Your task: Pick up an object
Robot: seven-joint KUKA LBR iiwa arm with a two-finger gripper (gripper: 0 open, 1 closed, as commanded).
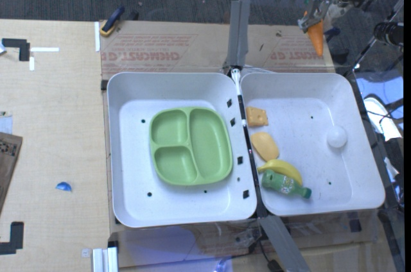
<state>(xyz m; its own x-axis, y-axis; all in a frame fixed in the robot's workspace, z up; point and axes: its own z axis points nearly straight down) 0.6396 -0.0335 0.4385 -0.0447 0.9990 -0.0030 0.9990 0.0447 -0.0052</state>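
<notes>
My gripper (314,19) hangs at the top right, above the cardboard behind the right bin (359,200). It is shut on a small orange carrot-shaped object (316,40), which dangles point-down from its fingers, clear of the bin. In the right bin, along its left side, lie an orange-yellow chunk (257,115), a pale yellow oval piece (265,145), a banana (280,168) and a green bottle (286,184) on its side. A white ball (337,137) rests further right in that bin.
The left bin (122,136) holds a green divided plate (191,145). A grey upright bar (238,33) stands behind the seam between the bins. Cables and arm parts crowd the right edge. A small blue piece (63,187) lies on the bench at left.
</notes>
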